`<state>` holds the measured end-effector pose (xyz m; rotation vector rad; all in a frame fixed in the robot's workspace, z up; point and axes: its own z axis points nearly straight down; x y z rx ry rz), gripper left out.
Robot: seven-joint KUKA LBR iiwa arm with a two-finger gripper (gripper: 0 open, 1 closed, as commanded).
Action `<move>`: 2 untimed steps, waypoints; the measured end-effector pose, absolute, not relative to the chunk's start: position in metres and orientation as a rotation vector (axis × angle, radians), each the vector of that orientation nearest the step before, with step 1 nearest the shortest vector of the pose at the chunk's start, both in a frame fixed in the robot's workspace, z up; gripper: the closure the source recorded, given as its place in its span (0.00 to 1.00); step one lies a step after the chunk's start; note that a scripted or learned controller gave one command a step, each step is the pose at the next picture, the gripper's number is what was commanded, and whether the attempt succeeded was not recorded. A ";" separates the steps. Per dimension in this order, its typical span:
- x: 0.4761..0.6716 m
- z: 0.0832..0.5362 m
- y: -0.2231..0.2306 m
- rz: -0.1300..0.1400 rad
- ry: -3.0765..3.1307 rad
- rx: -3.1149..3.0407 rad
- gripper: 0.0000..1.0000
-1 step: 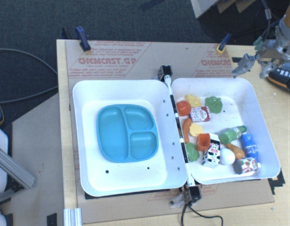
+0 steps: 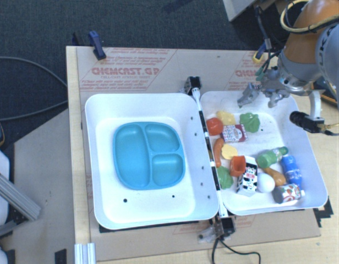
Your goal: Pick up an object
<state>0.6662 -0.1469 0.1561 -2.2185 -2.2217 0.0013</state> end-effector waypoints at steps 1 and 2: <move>0.648 0.086 -0.147 -0.001 -2.223 -2.223 0.00; 0.648 0.096 -0.147 -0.002 -2.224 -2.224 1.00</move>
